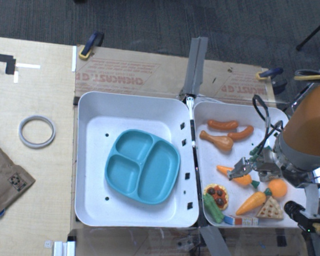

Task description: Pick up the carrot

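Camera view, looking down at a slant, takes in two shallow white bins side by side, and the right bin (pixel 197 156) is used below as the landmark. Inside the right bin, near its middle, the gripper (pixel 241 172) is seen at the end of the grey arm with its orange band (pixel 314 118). Its dark fingers are lowered onto a small orange carrot (pixel 235 176) that lies near the bin's centre; one fingertip is seen over the carrot's middle, but whether the fingers are apart or closed cannot be told, and no grasp can be confirmed.

A second, larger carrot (pixel 252 203) is found toward the right bin's near edge, lying at a slant just beside a wedge of pizza (pixel 270 209). An orange fruit (pixel 277 188) rests just above that wedge, close to the gripper's body. Toward the bin's far edge two sausages (pixel 222 124) lie near each other, with a chicken drumstick (pixel 217 140) just below them. In the bin's near left corner a small round tart (pixel 216 194) is seen, touched by a green pod-like vegetable (pixel 213 209) below it.

To the left of the right bin, the left bin (pixel 86 146) holds a blue divided plate (pixel 143 166). Well to the left of both bins, a roll of tape (pixel 37 131) lies on the bench (pixel 30 85).
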